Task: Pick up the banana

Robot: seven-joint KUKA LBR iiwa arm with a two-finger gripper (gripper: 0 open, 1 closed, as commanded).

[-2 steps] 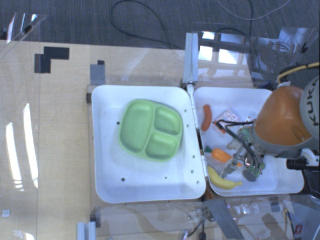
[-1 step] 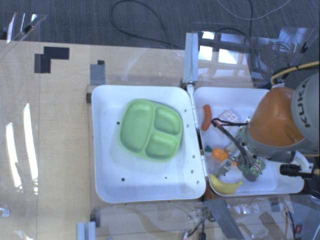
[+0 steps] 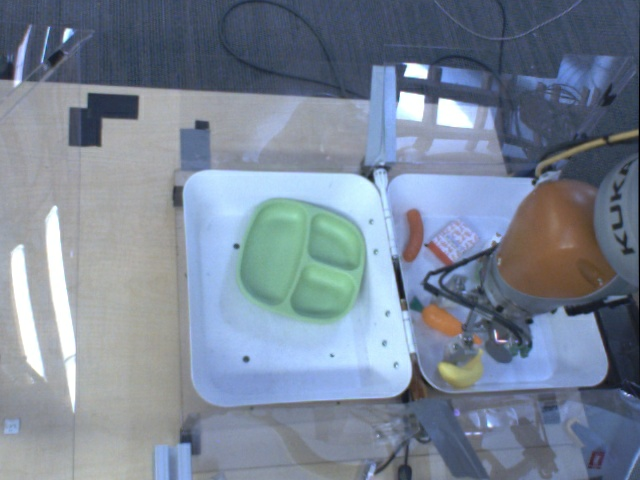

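Though poised low over the banana, risk of a missed or glancing grasp: gripper state impossible to tell. Right bin wall close beyond the fruit. Green divided plate far off, left bin. Red-white packet, sausage, carrot crowding alongside.

No text, label, brand or number can be read anywhere in this overhead view. A small red and white packet, lying in the upper part of the right-hand bin at the right of the frame, carries a printed pattern, but it is too small and blurred to make out any letters or figures.
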